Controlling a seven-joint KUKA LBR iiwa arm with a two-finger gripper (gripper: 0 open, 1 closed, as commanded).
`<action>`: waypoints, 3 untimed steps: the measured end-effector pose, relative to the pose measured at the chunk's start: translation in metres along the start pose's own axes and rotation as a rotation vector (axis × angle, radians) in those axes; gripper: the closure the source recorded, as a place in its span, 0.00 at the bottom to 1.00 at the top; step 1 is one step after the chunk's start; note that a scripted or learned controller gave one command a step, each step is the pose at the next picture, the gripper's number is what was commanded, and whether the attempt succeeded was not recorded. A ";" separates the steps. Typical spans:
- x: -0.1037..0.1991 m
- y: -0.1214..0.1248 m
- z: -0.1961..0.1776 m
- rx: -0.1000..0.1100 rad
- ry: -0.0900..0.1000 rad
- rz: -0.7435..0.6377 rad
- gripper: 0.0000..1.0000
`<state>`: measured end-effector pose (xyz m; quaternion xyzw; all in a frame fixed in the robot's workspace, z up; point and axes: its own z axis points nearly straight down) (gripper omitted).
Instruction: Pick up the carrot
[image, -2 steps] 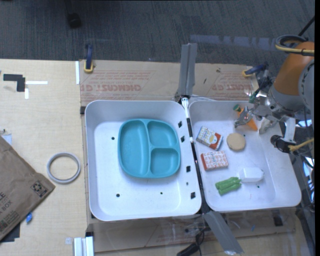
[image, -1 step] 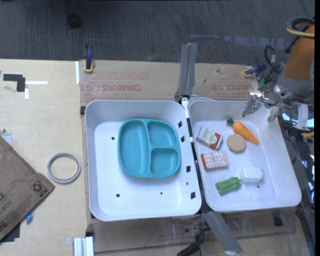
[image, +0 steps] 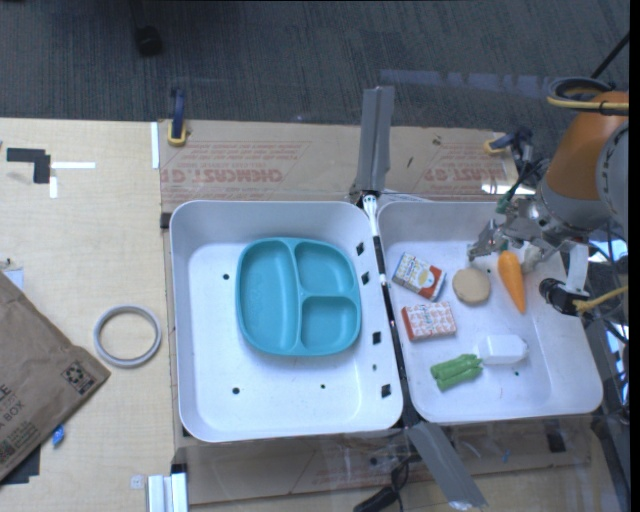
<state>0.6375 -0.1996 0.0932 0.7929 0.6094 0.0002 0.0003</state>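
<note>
The carrot (image: 514, 283) is orange and lies in the right bin (image: 560, 400), near its far right side. Its thick end points to the back and its tip to the front. My gripper (image: 508, 245) hangs right over the carrot's thick end, touching or nearly touching it. The grey arm with its orange band (image: 585, 150) comes in from the upper right. The wrist hides the spot where gripper and carrot meet.
The right bin also holds a round tan item (image: 472, 287) just left of the carrot, two small printed boxes (image: 418, 275) (image: 428, 320), a green pod (image: 456, 371) and a white block (image: 502, 348). A teal divided plate (image: 298, 296) lies in the left bin (image: 200, 390). A tape ring (image: 127, 333) rests on the bench.
</note>
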 end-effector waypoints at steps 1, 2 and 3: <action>-0.001 0.000 -0.009 -0.001 -0.001 0.003 1.00; 0.056 0.008 -0.114 0.001 -0.001 0.153 1.00; 0.055 0.008 -0.195 0.002 -0.002 0.279 1.00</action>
